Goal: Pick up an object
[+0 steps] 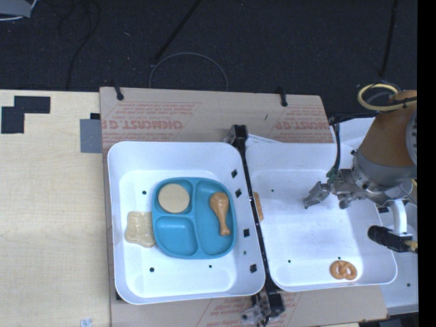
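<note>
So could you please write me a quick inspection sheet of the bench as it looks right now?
Surface: two white bins, left bin and right bin, on cardboard.
Job's things: blue tray holding round patty and drumstick; toast piece beside the tray; pretzel in the right bin.
Clutter: nothing seen.
Grippers: hand above the right bin, nothing between its fingers.
Cables: black cables on the dark floor behind.
Surroundings: wooden bench on the left.

Red mirrored print "CHEMCAST GP" on the cardboard sheet (pixel 163 114) (repeated, partly hidden by the bins)
</note>
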Controlling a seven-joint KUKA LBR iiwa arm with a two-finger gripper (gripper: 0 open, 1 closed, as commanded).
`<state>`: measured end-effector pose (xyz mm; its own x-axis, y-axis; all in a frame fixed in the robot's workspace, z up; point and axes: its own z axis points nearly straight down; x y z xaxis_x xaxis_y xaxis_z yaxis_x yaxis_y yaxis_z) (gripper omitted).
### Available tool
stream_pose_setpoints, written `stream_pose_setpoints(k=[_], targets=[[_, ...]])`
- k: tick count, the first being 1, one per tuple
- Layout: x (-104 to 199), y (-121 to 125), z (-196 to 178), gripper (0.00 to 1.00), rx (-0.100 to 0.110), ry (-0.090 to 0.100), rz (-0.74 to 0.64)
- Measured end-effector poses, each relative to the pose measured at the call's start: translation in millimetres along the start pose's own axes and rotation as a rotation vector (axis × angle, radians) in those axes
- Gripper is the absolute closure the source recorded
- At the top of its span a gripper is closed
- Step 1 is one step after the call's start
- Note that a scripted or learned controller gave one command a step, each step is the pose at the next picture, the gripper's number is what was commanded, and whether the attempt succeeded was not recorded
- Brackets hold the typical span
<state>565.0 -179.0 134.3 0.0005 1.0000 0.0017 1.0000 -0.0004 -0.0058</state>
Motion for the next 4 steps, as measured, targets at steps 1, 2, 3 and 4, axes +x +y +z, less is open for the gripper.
stream_pose_setpoints(k=[1,2,3,4], targets=[[-1,0,-12,1.0,-0.002,0.0,0.002],[-11,0,-69,1.0,-0.009,-0.003,0.005],[-12,0,-92,1.0,-0.007,-0.002,0.0],[41,-11,-81,1.0,-0.001,0.0,-0.003]])
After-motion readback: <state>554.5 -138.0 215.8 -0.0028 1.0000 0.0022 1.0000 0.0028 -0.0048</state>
